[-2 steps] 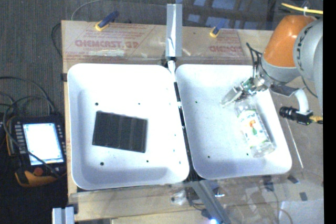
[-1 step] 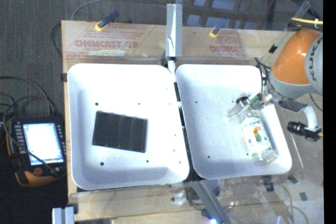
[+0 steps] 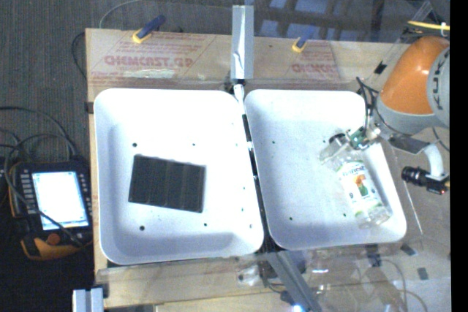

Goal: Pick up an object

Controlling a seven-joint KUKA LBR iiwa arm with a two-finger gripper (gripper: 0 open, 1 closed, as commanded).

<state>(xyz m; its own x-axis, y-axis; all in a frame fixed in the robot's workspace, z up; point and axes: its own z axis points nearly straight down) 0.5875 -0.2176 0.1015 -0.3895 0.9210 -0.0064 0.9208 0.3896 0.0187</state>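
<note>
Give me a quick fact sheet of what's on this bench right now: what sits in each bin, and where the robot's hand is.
left bin: holds a flat dark rectangular panel, lying near the middle
right bin: holds a clear plastic bottle lying on its side by the right wall
arm: reaches in from the right, orange band showing
gripper: low over the right bin, at the bottle's upper end
fingers: too small and blurred to judge
grasp: nothing seen held

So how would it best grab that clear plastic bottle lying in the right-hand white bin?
Probably across the middle of the clear plastic bottle, coming straight down from above. It lies flat on its side, its length running along the right white bin's far wall, so its narrow width faces upward. The fingers would close across that width, near the label, clear of the wall.
</note>
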